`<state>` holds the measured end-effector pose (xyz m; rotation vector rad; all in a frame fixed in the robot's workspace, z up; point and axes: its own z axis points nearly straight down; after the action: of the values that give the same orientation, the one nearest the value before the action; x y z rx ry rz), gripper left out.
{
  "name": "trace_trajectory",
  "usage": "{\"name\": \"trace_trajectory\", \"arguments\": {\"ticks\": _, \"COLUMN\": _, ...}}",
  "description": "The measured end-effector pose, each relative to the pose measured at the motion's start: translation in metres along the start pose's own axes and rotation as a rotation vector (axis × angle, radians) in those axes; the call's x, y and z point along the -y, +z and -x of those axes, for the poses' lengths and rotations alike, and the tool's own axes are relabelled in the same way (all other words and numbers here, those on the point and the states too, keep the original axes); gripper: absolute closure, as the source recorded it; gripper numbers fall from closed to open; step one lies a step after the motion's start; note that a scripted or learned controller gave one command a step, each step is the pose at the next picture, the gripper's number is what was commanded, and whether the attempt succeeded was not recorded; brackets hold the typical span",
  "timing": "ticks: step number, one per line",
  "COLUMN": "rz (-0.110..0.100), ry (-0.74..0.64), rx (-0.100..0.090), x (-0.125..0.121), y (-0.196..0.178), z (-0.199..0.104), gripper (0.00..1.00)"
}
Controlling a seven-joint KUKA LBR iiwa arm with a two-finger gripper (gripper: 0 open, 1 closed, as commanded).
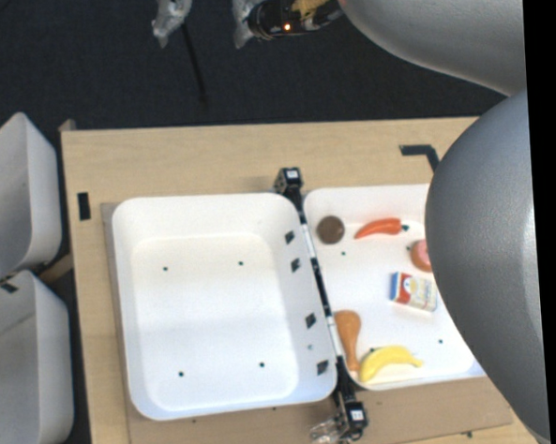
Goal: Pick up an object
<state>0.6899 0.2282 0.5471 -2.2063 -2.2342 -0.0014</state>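
Observation:
The right bin (371,201) holds several items. A brown round piece (330,229) lies near its top left, with a red-orange chili pepper (380,228) beside it. A pinkish object (419,255) is partly hidden by the arm. A small white, red and blue carton (413,291) sits mid-bin. An orange-brown gourd-shaped piece (347,329) and a yellow banana (388,361) lie at the bin's near left corner. My gripper (207,14) hangs high at the top of the view, beyond the bench, open with nothing between its fingers (171,12).
The left bin (124,310) sits beside the right one, with a black-clipped divider (312,280) between them. The grey arm (486,250) covers the right bin's right side. White housings (9,195) stand at the far left of the wooden bench (208,155).

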Motion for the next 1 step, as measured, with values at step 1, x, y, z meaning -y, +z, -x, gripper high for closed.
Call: {"name": "trace_trajectory", "arguments": {"ticks": 1, "rz": 0.0, "ry": 0.01, "rx": 0.004, "x": -0.0012, "y": -0.0009, "z": 0.0079, "gripper": 0.0}}
